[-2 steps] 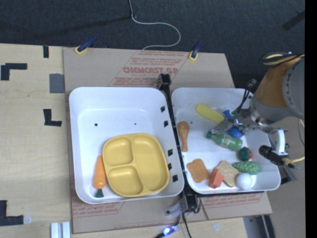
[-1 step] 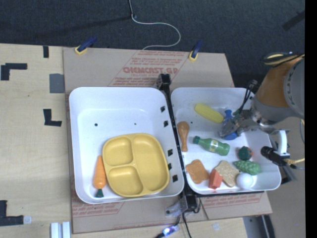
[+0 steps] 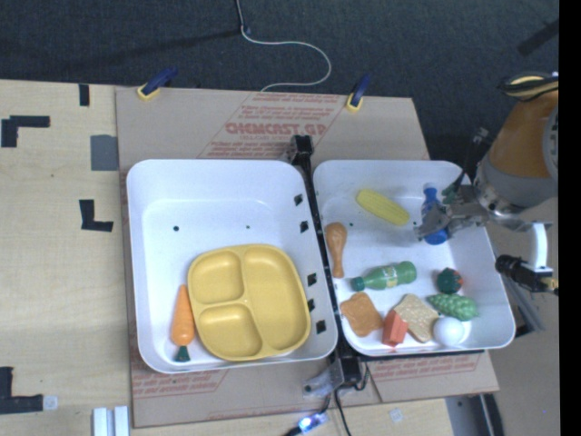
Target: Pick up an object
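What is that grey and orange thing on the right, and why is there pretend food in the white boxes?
That is a robot arm. A camera above the bench looks down at it. Its job is to pick up a toy. At its end is a gripper, a sort of two-finger hand, low over the right bin beside something blue. I cannot tell if it holds anything. That bin has a corn cob, a green bottle, a drumstick, an egg and more. The left bin has a yellow plate and a carrot.

Even, soft overhead light; white bins [image 3: 145, 243] bright without glare; shadows faint; slight overall softness; far floor dim.
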`<action>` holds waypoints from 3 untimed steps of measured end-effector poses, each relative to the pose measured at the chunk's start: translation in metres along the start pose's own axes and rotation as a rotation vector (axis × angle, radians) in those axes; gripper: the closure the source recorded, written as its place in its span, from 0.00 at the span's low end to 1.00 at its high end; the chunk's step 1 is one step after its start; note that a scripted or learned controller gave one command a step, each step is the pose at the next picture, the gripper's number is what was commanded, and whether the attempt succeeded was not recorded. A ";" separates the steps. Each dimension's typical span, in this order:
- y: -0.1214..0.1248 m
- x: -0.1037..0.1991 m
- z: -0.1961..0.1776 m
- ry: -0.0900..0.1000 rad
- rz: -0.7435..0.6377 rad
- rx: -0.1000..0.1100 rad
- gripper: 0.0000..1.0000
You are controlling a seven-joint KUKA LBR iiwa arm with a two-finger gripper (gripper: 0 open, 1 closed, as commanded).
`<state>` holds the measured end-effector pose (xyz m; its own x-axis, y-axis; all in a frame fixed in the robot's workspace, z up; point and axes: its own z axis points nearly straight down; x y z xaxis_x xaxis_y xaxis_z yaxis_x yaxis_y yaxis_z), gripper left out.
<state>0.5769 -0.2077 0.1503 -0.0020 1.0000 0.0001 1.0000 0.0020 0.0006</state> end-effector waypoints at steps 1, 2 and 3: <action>-0.005 0.002 -0.042 0.000 0.000 0.001 1.00; -0.004 0.002 -0.074 0.000 0.000 0.002 1.00; 0.018 0.061 -0.077 0.002 -0.006 0.004 1.00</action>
<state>0.5947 -0.1466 0.2272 -0.0078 1.0000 0.0022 1.0000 0.0078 -0.0035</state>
